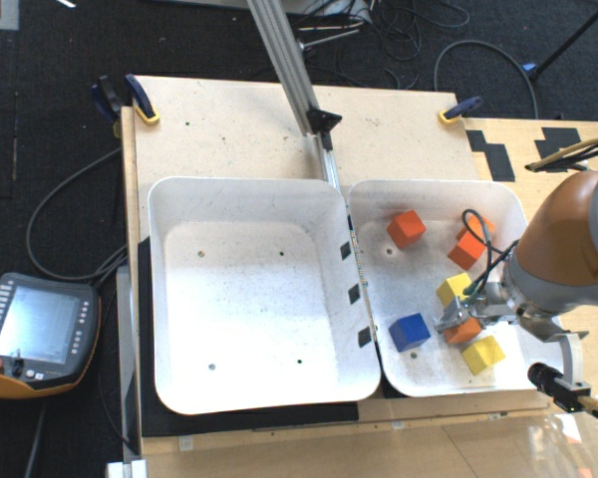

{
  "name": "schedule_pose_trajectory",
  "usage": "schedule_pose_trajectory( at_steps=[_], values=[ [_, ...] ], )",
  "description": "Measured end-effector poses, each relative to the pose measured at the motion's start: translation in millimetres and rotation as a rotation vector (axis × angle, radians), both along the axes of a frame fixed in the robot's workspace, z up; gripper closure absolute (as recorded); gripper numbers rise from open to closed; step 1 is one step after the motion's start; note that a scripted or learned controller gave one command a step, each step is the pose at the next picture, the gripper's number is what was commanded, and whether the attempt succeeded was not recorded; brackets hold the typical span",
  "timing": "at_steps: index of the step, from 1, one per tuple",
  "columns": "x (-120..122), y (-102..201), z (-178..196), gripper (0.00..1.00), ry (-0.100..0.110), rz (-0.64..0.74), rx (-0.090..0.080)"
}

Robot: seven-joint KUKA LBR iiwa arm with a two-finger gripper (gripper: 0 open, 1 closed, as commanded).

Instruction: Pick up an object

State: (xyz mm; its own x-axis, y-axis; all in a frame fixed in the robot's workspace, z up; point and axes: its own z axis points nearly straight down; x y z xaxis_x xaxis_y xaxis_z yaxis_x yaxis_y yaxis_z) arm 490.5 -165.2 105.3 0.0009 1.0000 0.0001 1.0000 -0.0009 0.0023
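The right bin point(508, 207) holds several small blocks. An orange cube point(407, 228) lies near its far left, and another orange cube point(468, 249) sits further right. A yellow cube point(454, 289) lies mid-bin, a blue cube point(410, 332) at the near left and a yellow cube point(482, 354) at the near right. My gripper point(459, 319) is low in the bin, directly over a small orange block point(463, 333) between the blue and the near yellow cube. The wrist hides part of that block.
The left bin point(179, 217) stands beside the right one, sharing a rim with black marks point(357, 292). A metal rail point(284, 48) slants across the bench's far side. A teach pendant point(35, 332) lies on the floor at left. Cables trail from the wrist.
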Motion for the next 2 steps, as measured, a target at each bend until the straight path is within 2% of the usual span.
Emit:
schedule_pose_trajectory(
  at_steps=[1,2],
  values=[
    [94.3,102.2,94.5,1.00,-0.010,0.014,0.002],
    [90.2,187.8,89.3,1.00,0.003,0.011,0.003]
  ],
)
